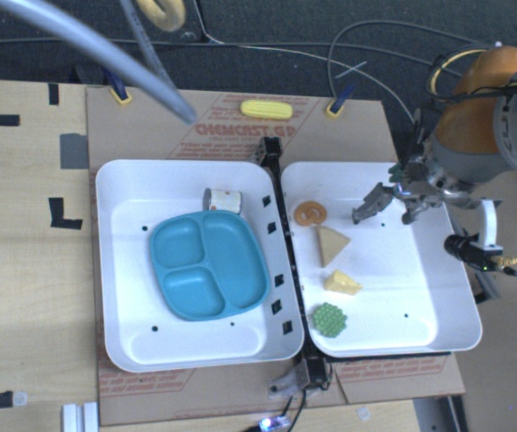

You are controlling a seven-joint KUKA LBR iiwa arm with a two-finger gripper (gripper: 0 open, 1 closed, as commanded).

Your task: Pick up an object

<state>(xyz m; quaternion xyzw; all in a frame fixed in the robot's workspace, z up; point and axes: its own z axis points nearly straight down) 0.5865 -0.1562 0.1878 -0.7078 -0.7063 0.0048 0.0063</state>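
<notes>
- Overhead, we see two shallow white bins side by side on the bench: the left bin and the right bin, with a dark divider where they meet.
- We find a blue sectioned plate lying flat in the left bin, and a small white-and-brown item just behind it, near the bin's far wall.
- We count four small things in the right bin, all toward its left side: a round brown ring like a doughnut, a tan wedge just in front of it, a pale yellow chunk nearer still, and a green bumpy ball close to the near wall.
- We see the arm reaching in from the right, with the gripper over the far part of the right bin, to the right of the doughnut and apart from it.
- We see nothing between the jaws, and we cannot tell whether they stand apart or together.
- We also note a yellow banana-like item lying on the cardboard behind the bins.
</notes>
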